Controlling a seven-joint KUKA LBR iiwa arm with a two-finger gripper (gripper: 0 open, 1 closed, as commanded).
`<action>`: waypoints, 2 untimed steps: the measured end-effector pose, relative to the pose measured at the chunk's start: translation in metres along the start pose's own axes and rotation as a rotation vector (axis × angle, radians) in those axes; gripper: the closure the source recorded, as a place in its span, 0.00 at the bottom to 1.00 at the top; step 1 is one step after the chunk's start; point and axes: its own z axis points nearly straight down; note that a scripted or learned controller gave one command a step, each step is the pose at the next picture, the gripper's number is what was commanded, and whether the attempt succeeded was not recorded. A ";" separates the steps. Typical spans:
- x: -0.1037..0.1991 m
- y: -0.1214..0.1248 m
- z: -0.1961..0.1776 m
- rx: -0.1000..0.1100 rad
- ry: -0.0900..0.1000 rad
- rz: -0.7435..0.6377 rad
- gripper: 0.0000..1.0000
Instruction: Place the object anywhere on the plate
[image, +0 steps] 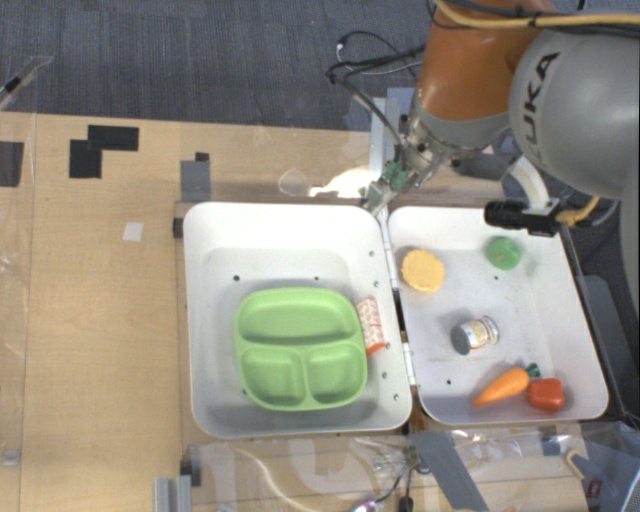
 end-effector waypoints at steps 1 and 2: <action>0.113 -0.040 0.079 0.010 0.008 -0.095 1.00; 0.183 -0.037 -0.055 0.003 0.005 -0.233 1.00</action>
